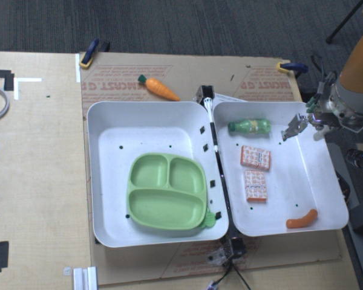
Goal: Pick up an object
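Over the right bin's point(327, 162) far right edge the gripper point(297, 127) hovered, holding nothing, apparently poised to descend; the bottle point(249, 126), two boxes point(255, 157) and sausage point(301, 219) lay loose for picking.

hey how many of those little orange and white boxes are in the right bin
2. One box lies near the middle of the right bin, just below the green bottle. The other box lies right below the first.
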Controlling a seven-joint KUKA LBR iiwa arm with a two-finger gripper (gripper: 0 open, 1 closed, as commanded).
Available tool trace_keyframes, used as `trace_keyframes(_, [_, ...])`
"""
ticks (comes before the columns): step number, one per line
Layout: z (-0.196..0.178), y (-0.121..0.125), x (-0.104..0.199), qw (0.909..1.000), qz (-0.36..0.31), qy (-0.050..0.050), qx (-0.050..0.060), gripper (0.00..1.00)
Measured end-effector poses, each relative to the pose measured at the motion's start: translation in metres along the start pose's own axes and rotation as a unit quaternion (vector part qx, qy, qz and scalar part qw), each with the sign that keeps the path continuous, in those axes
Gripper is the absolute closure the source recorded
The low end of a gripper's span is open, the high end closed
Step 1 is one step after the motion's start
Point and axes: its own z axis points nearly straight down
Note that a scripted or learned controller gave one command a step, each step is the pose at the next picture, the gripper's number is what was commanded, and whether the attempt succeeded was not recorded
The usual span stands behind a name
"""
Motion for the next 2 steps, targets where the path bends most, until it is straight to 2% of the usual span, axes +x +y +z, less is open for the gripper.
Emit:
trace_keyframes(1, [0.088, -0.019, 0.060, 0.9968, -0.080, 0.000, 0.000, 0.00])
trace_keyframes(2, [0.104, -0.089, 0.087, 0.9918, -0.128, 0.000, 0.000, 0.00])
